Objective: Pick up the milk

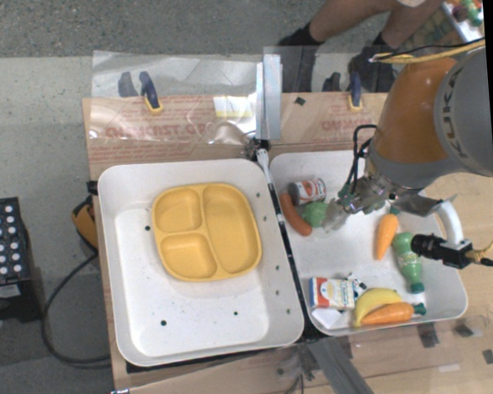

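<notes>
Camera view: two white bins are seen side by side on the table, the arm reaching in from the right.
Left bin (138, 328): a yellow divided plate (207, 231) is carried near its middle.
Right bin (446, 308): the loose items are gathered here, judged to be the picking source.
Milk (332, 292): a small carton is laid on its side by the near wall, just beside a banana (375, 297); a white body with red and blue print is shown.
Gripper (355, 200): it is hung over the bin's far part, near a can (308, 190) and a green item (315, 214), well apart from the milk.
Jaws: whether they are apart or together cannot be told.
Carrot (384, 234): it is laid between gripper and milk.
</notes>
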{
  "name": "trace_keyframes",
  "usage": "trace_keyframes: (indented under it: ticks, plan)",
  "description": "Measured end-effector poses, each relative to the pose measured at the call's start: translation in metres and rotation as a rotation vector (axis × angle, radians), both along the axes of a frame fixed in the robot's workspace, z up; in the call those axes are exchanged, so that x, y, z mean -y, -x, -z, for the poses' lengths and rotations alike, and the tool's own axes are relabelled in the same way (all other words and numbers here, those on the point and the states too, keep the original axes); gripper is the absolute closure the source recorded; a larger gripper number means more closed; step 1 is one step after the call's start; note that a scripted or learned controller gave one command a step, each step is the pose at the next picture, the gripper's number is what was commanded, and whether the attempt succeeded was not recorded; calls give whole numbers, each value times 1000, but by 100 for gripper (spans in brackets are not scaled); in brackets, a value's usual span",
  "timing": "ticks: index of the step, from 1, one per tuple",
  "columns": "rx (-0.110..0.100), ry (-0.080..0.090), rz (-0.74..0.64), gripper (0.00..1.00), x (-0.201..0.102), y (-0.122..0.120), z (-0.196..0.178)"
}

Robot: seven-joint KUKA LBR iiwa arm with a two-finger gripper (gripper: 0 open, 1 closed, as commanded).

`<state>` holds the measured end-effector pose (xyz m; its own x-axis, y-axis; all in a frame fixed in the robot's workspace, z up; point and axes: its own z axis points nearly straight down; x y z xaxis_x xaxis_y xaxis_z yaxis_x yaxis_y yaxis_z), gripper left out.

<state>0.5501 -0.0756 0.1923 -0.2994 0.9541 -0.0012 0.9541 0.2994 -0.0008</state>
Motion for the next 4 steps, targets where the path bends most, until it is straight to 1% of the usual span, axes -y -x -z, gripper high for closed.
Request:
trace_keyframes:
  ticks: [1, 2, 3, 4]
  plan:
    - [-1, 1, 0, 0, 0, 0, 0]
    - [-1, 3, -111, 0, 43, -53, 51]
    - [-1, 4, 194, 0, 87, -93, 100]
    - [-32, 2, 256, 0, 149, -118, 67]
